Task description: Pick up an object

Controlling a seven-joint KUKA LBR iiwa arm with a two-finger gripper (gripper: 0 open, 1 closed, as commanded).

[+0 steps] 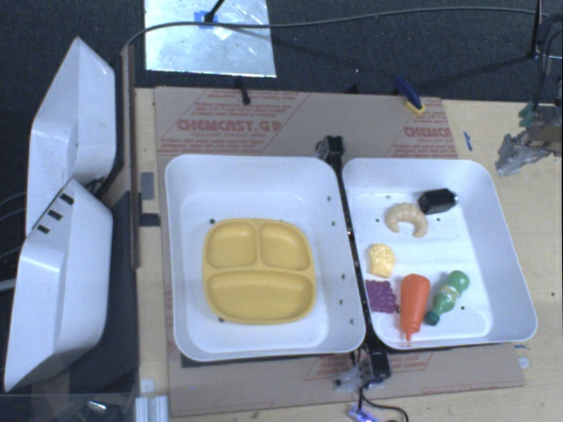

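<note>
- Presently my pincer (pixel 528 148) hovers off the right bin's (pixel 506 236) far right corner; whether it's clenched or released, I cannot tell.
- Candidates lie in that bin: croissant (pixel 407 218), black block (pixel 437 200), corn (pixel 381 258), grapes (pixel 381 295), carrot (pixel 413 304), green bottle (pixel 447 295).
- I'd favour the croissant, clear of neighbours, and descend squarely over it.
</note>
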